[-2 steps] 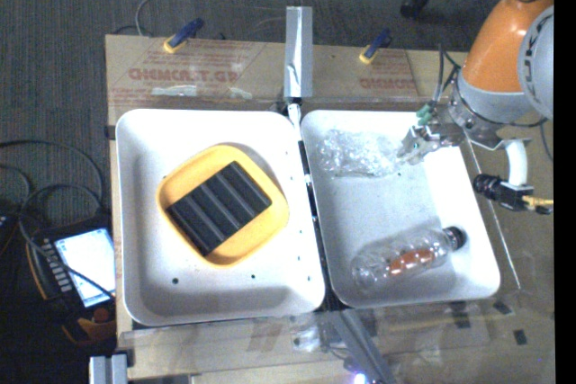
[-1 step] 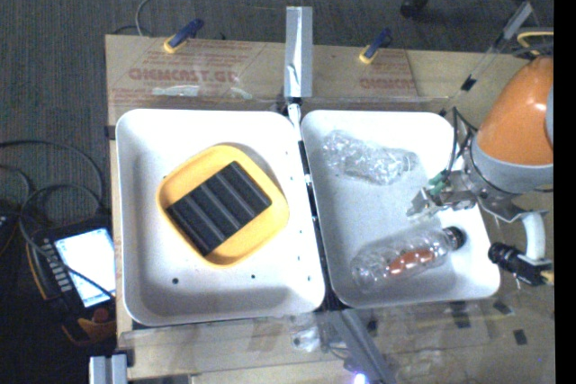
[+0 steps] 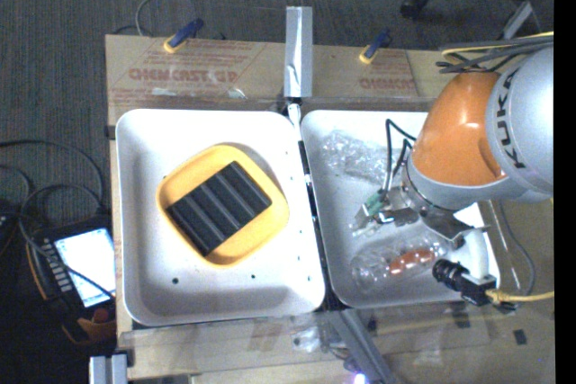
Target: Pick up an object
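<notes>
Two bins side by side on the worktop.
Left bin holds a ridged tray; right bin holds clear bags, beneath the arm.

A yellow-and-black tray crowds the left bin, while clear plastic bags and the arm crowd the right bin.
</notes>
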### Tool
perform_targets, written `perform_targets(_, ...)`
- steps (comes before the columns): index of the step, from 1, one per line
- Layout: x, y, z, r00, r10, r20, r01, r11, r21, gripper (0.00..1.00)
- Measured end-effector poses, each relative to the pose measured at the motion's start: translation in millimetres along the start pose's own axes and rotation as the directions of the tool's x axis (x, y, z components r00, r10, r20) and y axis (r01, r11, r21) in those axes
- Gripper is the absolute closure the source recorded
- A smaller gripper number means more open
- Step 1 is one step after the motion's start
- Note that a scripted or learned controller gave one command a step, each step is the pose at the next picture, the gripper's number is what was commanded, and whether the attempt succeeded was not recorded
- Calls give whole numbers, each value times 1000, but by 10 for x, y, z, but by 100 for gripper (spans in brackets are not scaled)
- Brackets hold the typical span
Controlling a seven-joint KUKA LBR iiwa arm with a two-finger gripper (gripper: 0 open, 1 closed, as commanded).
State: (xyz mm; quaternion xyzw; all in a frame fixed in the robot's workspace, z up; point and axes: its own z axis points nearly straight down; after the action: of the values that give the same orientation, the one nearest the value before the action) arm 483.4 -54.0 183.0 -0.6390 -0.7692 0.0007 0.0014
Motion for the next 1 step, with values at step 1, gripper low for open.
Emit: perform_targets(1, -667, 893, 142, 965, 263, 4, -263, 965, -1, 0)
